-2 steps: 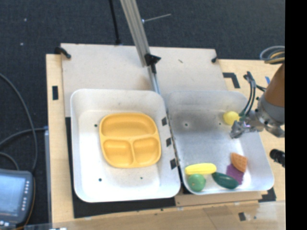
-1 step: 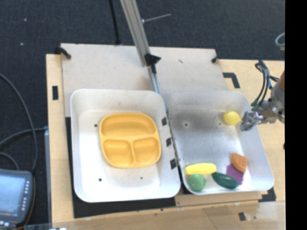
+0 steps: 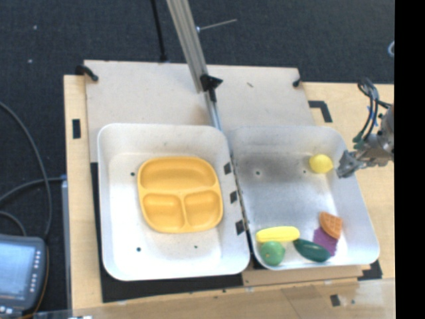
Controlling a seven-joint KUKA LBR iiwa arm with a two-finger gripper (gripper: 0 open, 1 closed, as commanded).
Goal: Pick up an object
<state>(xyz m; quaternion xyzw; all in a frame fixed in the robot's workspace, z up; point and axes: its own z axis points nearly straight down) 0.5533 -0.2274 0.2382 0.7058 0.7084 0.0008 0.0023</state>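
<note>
Nothing is lifted yet; your gripper [image 3: 346, 165] hovers at the right bin's [image 3: 292, 138] 3 o'clock rim, grip state unreadable; the yellow ball [image 3: 321, 163] lies just beside it at 9 o'clock, apparently ungrasped.

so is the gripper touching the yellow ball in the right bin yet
Apart. The camera view shows a strip of bare white bin floor between the gripper at the right bin's edge and the yellow ball.
</note>
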